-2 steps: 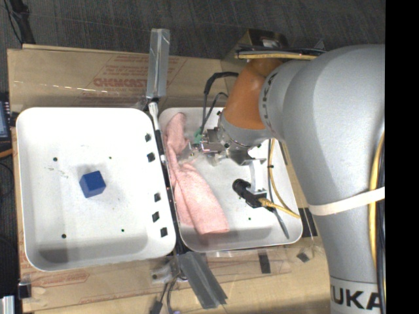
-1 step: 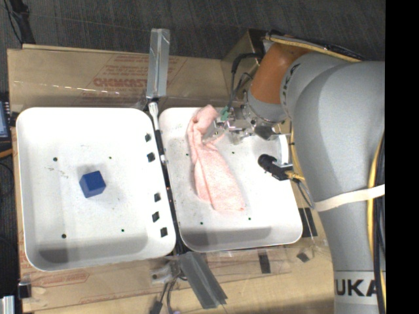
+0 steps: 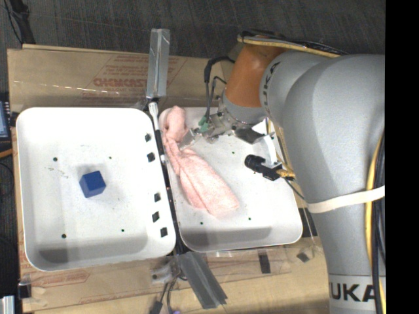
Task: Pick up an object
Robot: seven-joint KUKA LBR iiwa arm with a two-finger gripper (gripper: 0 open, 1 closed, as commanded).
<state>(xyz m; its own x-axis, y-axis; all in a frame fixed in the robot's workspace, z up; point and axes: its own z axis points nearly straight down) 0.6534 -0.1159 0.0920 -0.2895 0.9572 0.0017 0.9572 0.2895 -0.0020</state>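
**A:** What lies in the right bin (image 3: 262, 224)?

**B:** A pink cloth (image 3: 200, 178). It is soft and fuzzy like a small towel, rolled into a long rumpled bundle. It runs at a slant from the bin's far left corner toward the middle of the floor, and its upper end lies close along the left wall.

**A:** Any shape to it?

**B:** The far end is bunched into a rounded knob with a twisted neck below it. The near end is broader and flatter, with folds running lengthwise. It is pale pink all over, and it lies on the bin floor.

**A:** And the gripper (image 3: 198, 130)?

**B:** It is down at the cloth's narrow upper part, just right of the twisted neck. I cannot tell whether it is released or clenched, or whether it touches the cloth.

**A:** What else?

**B:** The grey arm (image 3: 327, 123), with its orange band (image 3: 245, 77), reaches in over the right bin's far right side. The left bin (image 3: 78, 234) holds a blue cube (image 3: 92, 183) left of its centre, well apart from the cloth. Both bins sit on a brown worktop (image 3: 72, 77).
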